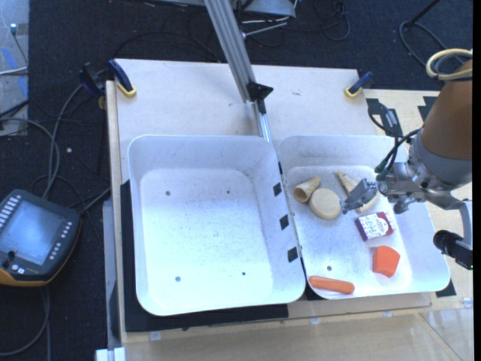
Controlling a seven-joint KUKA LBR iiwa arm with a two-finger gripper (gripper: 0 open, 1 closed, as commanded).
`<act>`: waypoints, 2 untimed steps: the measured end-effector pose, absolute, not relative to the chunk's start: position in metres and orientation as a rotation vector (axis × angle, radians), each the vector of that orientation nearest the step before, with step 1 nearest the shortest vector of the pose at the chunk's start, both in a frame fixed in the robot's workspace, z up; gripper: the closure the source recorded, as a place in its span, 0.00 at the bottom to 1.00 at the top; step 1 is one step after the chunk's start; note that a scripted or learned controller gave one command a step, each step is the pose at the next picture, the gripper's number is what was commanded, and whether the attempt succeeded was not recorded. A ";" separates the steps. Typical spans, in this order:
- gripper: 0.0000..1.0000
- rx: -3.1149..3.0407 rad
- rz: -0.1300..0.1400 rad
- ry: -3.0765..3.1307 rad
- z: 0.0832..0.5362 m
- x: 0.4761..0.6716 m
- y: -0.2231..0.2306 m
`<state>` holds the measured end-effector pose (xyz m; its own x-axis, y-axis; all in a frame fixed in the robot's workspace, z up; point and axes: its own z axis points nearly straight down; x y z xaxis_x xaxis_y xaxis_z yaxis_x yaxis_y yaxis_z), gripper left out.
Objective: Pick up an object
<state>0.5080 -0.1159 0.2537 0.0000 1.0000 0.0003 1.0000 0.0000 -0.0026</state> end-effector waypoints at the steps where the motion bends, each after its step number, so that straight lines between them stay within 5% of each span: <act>1: 0.00 -2.221 0.000 -2.222 0.255 0.508 -0.116; 2: 0.00 -2.218 0.005 -2.219 0.197 0.516 -0.113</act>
